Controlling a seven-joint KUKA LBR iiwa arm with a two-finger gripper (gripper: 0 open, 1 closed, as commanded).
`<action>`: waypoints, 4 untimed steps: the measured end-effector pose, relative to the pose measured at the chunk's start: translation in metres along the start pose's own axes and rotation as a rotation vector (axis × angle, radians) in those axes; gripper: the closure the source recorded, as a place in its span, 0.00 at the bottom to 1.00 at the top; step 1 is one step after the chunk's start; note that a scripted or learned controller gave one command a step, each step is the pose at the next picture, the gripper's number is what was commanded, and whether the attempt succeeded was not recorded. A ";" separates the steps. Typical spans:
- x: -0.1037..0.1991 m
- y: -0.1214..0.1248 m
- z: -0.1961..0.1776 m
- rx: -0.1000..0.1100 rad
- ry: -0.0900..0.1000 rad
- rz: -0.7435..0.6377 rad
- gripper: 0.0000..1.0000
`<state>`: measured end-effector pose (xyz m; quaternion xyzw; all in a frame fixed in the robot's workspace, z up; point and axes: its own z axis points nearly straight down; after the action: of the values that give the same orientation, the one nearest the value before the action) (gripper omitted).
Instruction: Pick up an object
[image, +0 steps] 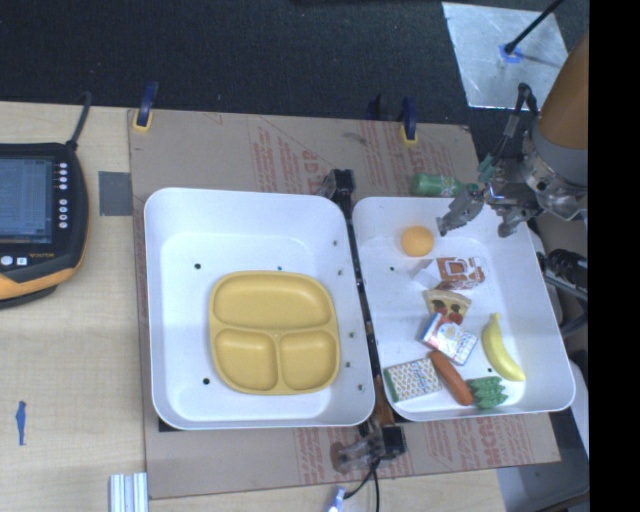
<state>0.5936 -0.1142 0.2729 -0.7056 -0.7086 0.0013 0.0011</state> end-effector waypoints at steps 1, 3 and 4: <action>-0.026 0.003 0.154 -0.010 -0.003 -0.001 0.00; -0.037 -0.014 0.168 -0.033 -0.007 -0.005 0.00; -0.037 -0.019 0.169 -0.031 -0.009 -0.002 0.00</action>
<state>0.5744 -0.1511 0.1041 -0.7048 -0.7092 -0.0065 -0.0128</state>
